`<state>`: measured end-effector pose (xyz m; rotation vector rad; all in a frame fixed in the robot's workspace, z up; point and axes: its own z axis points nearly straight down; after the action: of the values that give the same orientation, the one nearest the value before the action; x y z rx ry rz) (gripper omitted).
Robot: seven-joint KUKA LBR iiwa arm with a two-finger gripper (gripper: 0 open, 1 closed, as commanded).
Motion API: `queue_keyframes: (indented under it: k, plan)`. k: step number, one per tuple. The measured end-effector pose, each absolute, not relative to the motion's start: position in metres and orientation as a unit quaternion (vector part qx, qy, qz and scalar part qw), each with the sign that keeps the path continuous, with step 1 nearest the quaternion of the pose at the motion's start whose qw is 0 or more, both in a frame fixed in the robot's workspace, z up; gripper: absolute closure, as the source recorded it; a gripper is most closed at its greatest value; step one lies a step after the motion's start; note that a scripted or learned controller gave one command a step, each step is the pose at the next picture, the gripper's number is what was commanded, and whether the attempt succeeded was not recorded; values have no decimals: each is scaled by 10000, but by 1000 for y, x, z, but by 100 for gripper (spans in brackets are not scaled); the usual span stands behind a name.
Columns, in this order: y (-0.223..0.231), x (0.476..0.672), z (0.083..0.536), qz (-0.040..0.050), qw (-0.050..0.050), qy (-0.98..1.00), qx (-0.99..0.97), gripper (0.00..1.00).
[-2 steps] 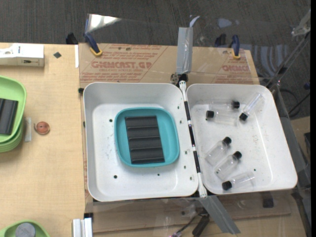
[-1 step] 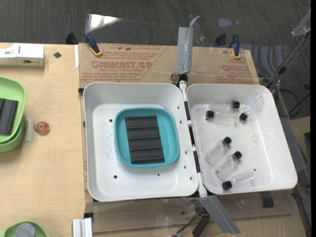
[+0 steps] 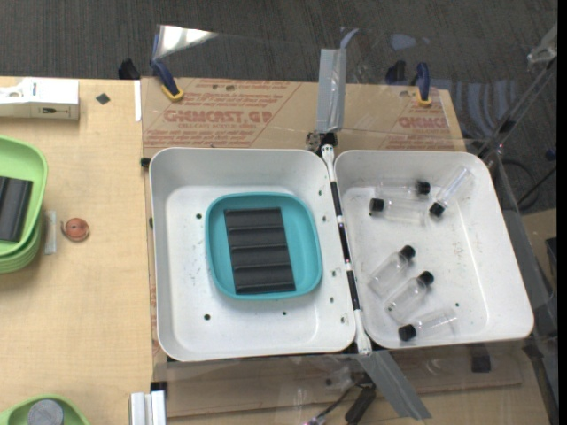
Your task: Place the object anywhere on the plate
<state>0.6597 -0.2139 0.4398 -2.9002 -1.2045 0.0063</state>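
Teal plate (image 3: 219, 237) centred in left bin (image 3: 177, 326), vials (image 3: 403, 264) scattered right

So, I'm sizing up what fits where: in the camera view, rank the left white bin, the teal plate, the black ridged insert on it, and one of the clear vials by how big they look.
1. Left white bin
2. Teal plate
3. Black ridged insert
4. Clear vial

The vials look much alike in size, so any of them ranks last.

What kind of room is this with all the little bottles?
Probably a robot lab or workshop. Two white bins sit on a wooden bench, clamped over cardboard. One holds a teal plate, the other small clear vials with black caps.
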Motion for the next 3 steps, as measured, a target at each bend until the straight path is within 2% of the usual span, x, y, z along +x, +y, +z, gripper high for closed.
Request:
queue_keyframes:
  k: [1,2,3]
  plan:
    - [-214,660,440,21,5,-3830,-9238,0]
    - [-209,637,275,20,10,-3353,-9421,0]
    - [-219,643,425,18,4,-3309,-9437,0]
